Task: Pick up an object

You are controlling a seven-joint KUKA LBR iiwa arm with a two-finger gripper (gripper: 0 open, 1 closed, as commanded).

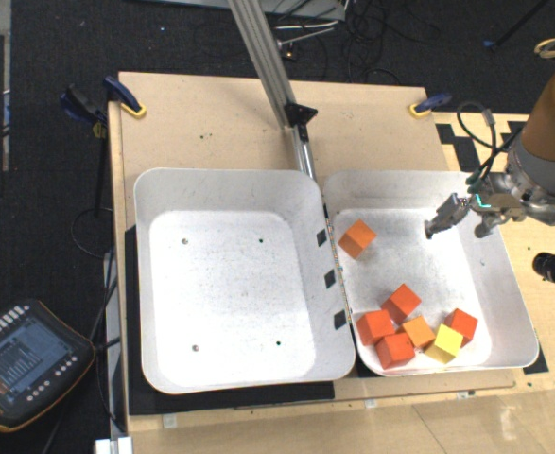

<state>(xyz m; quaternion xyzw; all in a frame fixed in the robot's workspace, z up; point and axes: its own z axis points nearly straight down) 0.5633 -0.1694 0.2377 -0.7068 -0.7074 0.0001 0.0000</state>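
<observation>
Nothing is picked yet: the pincer [461, 218] hangs spread and bare, the lone orange block [356, 238] well apart beside it, the cluster of blocks [415, 330] below.

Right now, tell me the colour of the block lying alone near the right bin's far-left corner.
Orange block, seen clearly in the camera view.

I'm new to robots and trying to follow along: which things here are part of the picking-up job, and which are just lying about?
Part of the job:
- the robot's hand, above the right white bin
- lone orange wooden cube
- cluster of red and orange cubes
- yellow cube

Just lying about:
- left white bin
- grey handheld control pendant
- blue and yellow clamps
- slanted metal pole
</observation>
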